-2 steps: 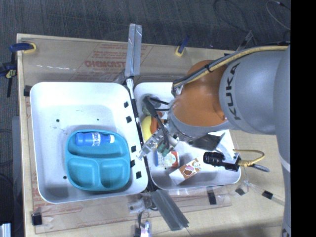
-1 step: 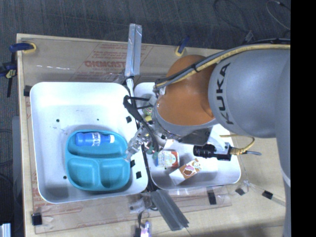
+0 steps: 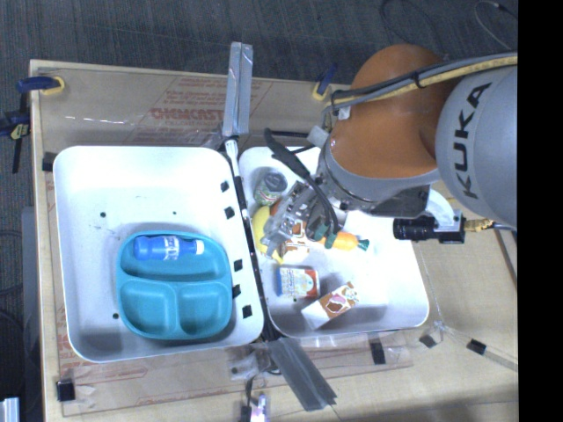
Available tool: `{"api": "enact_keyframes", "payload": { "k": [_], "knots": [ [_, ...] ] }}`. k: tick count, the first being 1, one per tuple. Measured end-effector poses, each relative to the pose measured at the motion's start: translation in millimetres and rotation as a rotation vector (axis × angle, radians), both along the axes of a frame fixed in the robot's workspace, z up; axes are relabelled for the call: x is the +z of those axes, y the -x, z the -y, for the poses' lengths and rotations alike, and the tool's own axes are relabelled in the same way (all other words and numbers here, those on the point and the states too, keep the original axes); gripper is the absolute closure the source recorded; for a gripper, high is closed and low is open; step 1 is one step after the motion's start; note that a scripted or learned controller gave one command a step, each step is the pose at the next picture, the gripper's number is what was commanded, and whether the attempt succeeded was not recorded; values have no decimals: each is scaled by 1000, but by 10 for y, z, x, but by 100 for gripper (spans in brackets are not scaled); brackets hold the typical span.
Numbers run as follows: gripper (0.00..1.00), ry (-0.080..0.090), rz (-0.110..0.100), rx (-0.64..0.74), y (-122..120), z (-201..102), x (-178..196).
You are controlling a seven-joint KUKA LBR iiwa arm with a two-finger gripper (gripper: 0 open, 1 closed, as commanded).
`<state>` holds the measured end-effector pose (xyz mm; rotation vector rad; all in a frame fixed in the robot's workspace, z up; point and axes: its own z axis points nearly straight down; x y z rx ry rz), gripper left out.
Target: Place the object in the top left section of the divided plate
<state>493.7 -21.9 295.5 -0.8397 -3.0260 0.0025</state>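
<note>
A blue divided plate lies in the left bin, toward its front. A blue bottle with a white label lies on its side in the plate's wide top section. My gripper hangs low over the left part of the right bin, among the items there and beside the wall between the bins. The grey and orange arm covers the back of that bin.
The right bin holds a tin can, a yellow banana-like item, an orange bottle, a small red and white carton and a brown and white carton. A metal bar stands behind the bins.
</note>
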Motion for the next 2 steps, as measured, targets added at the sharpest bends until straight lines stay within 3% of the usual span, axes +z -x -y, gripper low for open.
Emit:
{"api": "enact_keyframes", "payload": {
  "k": [1,2],
  "knots": [
    [100,-1,-5,98,170,-326,-1015],
    [100,0,1,119,151,191,206]
  ]
}}
